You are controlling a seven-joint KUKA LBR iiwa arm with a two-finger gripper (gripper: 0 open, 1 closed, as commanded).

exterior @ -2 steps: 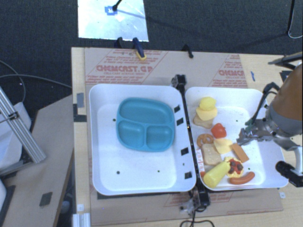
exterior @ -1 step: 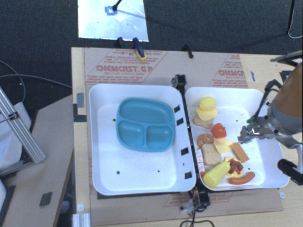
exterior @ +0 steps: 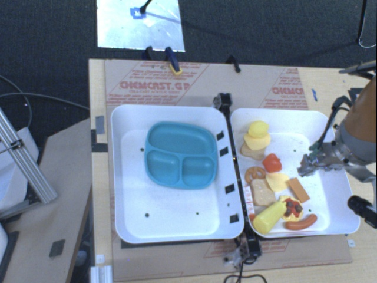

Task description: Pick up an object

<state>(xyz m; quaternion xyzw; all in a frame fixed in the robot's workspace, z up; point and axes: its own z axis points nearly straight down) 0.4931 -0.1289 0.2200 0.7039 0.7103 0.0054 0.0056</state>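
Observation:
The right bin (exterior: 330,128) holds several toy foods. A yellow piece (exterior: 257,135) rests on a tan cookie (exterior: 250,152) at the back left. In front of them lie a red tomato (exterior: 272,162), a pretzel (exterior: 255,174), a yellow cheese slice (exterior: 277,182), an orange block (exterior: 298,189) and a bread slice (exterior: 263,192). A yellow bottle shape (exterior: 268,215) and a hot dog (exterior: 301,221) lie along the front wall. My gripper (exterior: 310,163) hangs over the bin's right half, just right of the tomato and above the orange block, with nothing seen in it.
The left bin (exterior: 126,158) holds a blue divided plate (exterior: 180,155). A black divider with clips (exterior: 231,158) runs between the bins. The arm (exterior: 359,140) comes in from the right edge. A shiny sheet (exterior: 140,16) lies behind the bench.

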